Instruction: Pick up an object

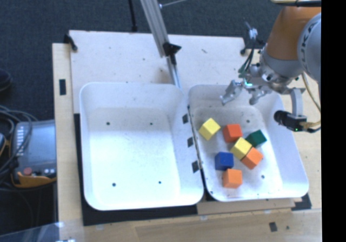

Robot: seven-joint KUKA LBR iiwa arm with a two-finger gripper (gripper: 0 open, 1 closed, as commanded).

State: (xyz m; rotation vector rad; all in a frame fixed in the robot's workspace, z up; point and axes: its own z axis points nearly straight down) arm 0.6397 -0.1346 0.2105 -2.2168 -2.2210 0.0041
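While dark carpet surrounds the bench (124, 51), the tool (242, 93) hangs spread above the right bin (292, 173).

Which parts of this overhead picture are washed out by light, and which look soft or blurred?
Camera view: the left bin floor glares near-white, losing surface detail; the blocks in the right bin stay vivid with short shadows; the gripper looks slightly soft; the dark floor around the bench is underexposed.

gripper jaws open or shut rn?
Open. The gripper hangs above the far end of the right bin, its jaws spread apart with nothing between them; the blocks lie lower in the bin.
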